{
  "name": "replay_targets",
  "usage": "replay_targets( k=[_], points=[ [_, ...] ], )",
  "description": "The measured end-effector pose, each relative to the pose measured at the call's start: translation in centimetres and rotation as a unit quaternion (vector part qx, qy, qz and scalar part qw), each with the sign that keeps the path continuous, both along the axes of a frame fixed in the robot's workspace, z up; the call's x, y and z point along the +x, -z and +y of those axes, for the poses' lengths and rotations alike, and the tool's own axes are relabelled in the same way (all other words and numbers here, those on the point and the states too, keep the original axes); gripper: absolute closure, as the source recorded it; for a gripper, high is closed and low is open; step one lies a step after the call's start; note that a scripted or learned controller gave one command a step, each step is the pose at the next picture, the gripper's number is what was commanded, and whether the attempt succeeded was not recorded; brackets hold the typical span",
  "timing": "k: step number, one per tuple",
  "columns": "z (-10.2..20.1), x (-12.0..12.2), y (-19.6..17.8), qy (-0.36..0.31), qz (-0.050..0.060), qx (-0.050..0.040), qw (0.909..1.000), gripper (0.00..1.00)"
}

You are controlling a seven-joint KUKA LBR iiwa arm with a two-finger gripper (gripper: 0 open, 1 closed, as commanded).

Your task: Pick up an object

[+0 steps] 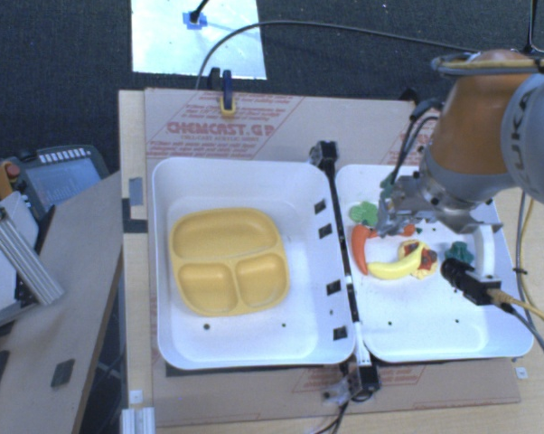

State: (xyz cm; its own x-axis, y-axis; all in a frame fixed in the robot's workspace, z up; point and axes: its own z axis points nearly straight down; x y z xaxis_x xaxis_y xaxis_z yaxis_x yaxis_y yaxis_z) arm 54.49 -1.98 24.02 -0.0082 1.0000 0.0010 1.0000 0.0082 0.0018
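Observation:
In the right bin (426, 319), several toy foods lie near its far left part. There is an orange carrot (359, 248) with a green leafy piece (364, 212) just beyond it. A yellow banana (394, 268) lies beside the carrot, and a small red and yellow piece (427, 259) rests at the banana's right end. A teal piece (460, 252) sits further right. My gripper (389, 220) hangs low over the carrot's top end and the green piece, and partly hides what is directly under it.
The left bin (164, 269) holds a yellow divided tray (227, 260). A black divider with clips (337, 242) runs between the bins. The arm's orange and grey body (489, 134) looms over the right bin's far side. A pendant (60, 183) lies on the side table at left.

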Motion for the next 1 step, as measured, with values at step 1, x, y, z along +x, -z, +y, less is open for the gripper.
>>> replay_targets(
  k=[1],
  points=[
    [4.95,2.17,-0.04,0.0,-0.001,0.0001,1.0,1.0]
  ],
)
